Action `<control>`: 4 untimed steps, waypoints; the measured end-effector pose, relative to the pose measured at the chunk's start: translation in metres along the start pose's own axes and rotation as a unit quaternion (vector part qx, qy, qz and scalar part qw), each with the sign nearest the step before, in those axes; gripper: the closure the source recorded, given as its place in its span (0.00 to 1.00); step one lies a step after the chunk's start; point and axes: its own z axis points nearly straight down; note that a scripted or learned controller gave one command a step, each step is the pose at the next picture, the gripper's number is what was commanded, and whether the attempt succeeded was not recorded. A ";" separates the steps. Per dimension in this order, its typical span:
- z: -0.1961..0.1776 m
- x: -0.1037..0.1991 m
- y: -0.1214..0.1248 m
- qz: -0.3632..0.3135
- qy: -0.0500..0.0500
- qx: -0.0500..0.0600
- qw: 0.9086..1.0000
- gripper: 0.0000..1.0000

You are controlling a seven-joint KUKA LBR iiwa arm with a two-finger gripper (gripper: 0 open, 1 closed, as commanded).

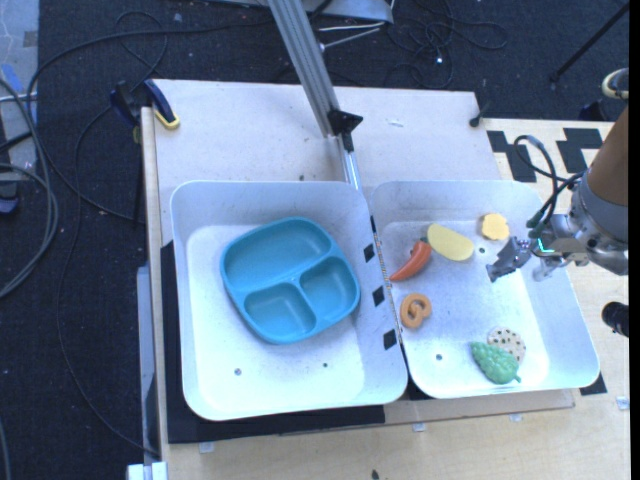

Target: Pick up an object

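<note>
Presently the pincer [507, 260] hangs over the right bin [560, 313], toward that bin's 3 o'clock side, reaching in from the right edge of the view. Its dark fingers point toward 9 o'clock and stand slightly apart, with nothing visible between them; I read it as open and not gripping.

Nearest objects, working outward from the pincer:
- Small orange piece [494, 227], at about 11 o'clock of the fingertips, just beside them. Rounded, lumpy outline, no clear long axis.
- Yellow oval piece [451, 242], at about 10 o'clock, near. Smooth, lemon-coloured; long axis runs roughly 10 to 4 o'clock.
- Red-orange pepper [412, 262], at 9 o'clock, touching or just beside the yellow oval's lower left end. Tapered, curved; long axis runs 1 to 7 o'clock, thin tip toward 7 o'clock.
- Orange ring [415, 310], at about 8 o'clock, apart from the pepper. Pretzel or doughnut shape with holes.
- Spotted cookie [507, 344], at 6 o'clock, pale with dark specks.
- Green leafy piece [495, 363], touching the cookie's lower edge; long axis roughly 10 to 4 o'clock.

Left bin [200, 268], well apart at 9 o'clock, holds a blue divided tray [289, 278] with three compartments, set at a tilt.
</note>
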 end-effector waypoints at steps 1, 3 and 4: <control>-0.001 0.000 0.000 0.000 0.000 -0.001 1.000 0.00; 0.107 -0.002 -0.006 0.001 0.000 0.001 1.000 0.00; 0.150 -0.003 -0.004 0.001 -0.001 -0.003 1.000 0.00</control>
